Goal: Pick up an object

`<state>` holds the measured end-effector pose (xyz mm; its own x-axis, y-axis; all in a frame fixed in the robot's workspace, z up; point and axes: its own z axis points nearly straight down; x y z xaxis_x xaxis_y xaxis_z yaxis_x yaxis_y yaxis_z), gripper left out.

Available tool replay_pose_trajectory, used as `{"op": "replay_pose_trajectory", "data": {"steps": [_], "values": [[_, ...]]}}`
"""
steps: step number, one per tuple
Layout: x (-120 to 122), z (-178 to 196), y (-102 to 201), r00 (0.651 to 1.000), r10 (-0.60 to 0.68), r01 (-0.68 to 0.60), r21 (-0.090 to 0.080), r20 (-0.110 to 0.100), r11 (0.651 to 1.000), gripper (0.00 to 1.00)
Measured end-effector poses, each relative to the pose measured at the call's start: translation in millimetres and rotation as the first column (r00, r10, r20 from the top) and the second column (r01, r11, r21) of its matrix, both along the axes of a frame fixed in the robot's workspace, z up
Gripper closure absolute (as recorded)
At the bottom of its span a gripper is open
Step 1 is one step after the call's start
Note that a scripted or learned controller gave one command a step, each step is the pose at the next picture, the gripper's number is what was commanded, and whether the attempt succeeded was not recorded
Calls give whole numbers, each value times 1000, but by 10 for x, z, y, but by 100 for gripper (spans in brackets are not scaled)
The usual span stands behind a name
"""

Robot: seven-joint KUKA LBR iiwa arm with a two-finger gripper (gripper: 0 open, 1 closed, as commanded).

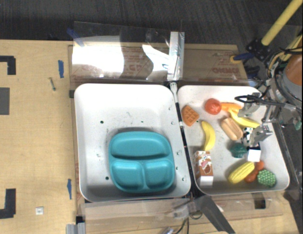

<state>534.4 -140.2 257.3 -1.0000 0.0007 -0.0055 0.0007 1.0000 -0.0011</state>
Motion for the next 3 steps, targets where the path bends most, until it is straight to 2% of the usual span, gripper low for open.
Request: {"op": "replay_pose_trajectory", "data": {"steps": [1,2,3], "values": [[-182,-1540,154,996,86,-86,5,-13,996,0],[562,-1682,29,994,-110,110,1,7,994,0],[1048,-1687,336,999,-53,53,2,6,999,0]]}}
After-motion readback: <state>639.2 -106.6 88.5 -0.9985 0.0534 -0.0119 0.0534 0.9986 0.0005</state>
